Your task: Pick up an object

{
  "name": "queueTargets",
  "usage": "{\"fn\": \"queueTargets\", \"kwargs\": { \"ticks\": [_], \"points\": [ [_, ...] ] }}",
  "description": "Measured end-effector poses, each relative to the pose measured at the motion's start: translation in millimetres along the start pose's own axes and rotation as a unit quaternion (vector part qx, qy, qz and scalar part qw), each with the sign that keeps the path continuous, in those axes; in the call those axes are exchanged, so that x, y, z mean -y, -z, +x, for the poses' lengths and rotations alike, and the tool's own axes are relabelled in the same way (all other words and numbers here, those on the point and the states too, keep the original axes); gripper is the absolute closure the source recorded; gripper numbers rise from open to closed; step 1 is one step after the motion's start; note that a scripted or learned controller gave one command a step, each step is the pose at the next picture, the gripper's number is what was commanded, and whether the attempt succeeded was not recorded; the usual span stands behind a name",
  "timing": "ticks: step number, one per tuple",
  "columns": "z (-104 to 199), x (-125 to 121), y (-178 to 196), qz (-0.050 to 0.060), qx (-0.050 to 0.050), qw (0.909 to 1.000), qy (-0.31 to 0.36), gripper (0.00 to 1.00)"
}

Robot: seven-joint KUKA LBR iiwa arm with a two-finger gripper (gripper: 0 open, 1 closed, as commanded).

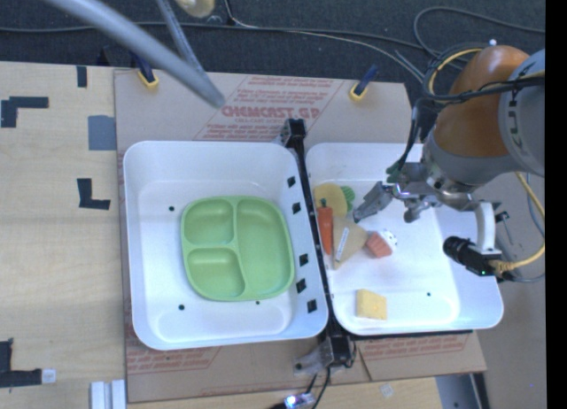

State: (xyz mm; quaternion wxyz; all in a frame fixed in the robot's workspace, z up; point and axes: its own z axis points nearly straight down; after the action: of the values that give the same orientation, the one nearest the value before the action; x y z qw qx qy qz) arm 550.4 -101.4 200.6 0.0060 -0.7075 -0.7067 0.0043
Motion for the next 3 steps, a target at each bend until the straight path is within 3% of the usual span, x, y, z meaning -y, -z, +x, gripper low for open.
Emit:
{"fn": "queueTargets", "kwargs": {
  "ticks": [1,3],
  "points": [
    [0,-3,7,-0.006,0.001,1.0000,0.001,0.00],
    [6,-8,-87,-0.004,0.002,1.0000,0.001,0.00]
  ]
}}
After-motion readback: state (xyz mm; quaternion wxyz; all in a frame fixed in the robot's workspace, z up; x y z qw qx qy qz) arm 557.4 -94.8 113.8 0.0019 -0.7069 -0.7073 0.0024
